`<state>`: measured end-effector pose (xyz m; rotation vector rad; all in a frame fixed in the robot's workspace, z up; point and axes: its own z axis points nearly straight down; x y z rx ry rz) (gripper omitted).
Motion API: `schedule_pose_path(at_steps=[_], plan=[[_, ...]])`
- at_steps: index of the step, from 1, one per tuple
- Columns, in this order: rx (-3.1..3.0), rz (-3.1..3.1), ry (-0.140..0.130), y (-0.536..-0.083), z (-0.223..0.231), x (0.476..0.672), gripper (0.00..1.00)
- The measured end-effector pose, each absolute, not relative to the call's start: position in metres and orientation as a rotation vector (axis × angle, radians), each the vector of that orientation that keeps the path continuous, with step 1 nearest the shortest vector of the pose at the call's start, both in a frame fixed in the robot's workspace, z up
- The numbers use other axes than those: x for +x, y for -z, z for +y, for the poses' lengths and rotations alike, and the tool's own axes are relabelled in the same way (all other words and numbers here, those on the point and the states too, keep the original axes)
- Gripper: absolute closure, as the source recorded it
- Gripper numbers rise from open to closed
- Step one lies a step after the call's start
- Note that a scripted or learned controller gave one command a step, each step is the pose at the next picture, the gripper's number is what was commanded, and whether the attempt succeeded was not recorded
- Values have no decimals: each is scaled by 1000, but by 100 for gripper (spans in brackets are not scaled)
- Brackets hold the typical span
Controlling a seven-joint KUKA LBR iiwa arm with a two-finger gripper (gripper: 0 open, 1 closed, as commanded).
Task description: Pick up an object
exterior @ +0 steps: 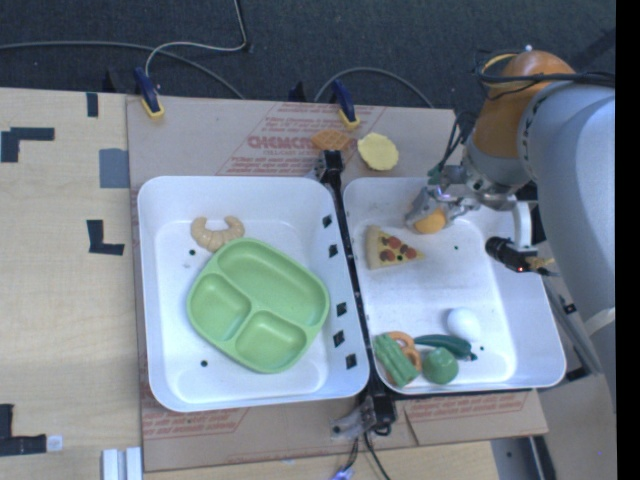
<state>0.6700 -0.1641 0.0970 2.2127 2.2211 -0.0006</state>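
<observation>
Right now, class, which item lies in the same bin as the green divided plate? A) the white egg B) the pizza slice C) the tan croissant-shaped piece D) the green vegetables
C: the tan croissant-shaped piece lies just above the green divided plate in the left bin.

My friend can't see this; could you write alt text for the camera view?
A grey robot arm reaches into the right bin, its gripper at a small orange object beside a toy pizza slice. The left bin holds a green divided plate.
</observation>
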Motion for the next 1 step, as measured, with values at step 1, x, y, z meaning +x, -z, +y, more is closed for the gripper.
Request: schedule_pose_path(at_steps=[1], plan=[[2219,2224,-2,-185,-91,642,100]])
